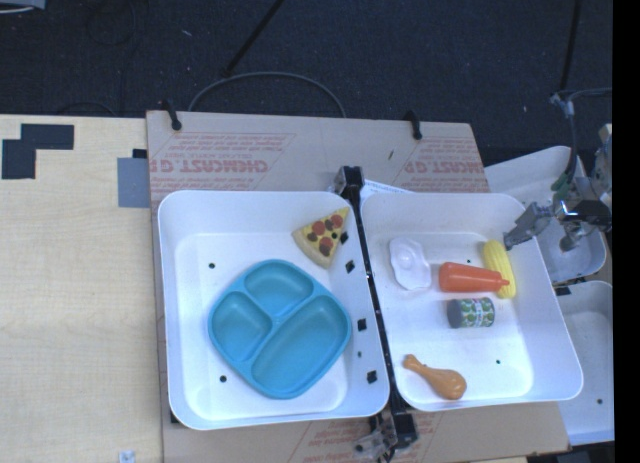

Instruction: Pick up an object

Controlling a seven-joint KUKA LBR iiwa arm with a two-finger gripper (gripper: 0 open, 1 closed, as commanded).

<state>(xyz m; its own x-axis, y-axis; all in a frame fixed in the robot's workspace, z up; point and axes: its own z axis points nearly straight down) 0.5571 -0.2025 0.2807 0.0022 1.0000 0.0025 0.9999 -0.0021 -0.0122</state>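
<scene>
Two shallow white plastic bins sit side by side on a cardboard sheet over the pale wooden tabletop (70,291). The left bin (190,221) holds a blue three-compartment plastic plate (279,327) toward its near side and a yellow toy pizza slice with red toppings (322,235) at its far right corner, close to the black divider between the bins.

The right bin (550,371) holds five small things. A white flat toy piece (408,263), hard to make out against the white floor, lies at the far left. Just right of it is an orange toy carrot (472,276), its tip touching a yellow toy corn cob (498,268) that lies along the far right part of the floor. Just near of the carrot is a small grey-green toy can (471,312) on its side. An orange-tan toy chicken drumstick (437,378) lies alone near the near wall.

The gripper (545,221) hangs at the bin's far right rim, partly cut off by the frame edge; it is small and blurred, so whether it is spread or pressed together cannot be told. Nothing is visible between its tips.
</scene>
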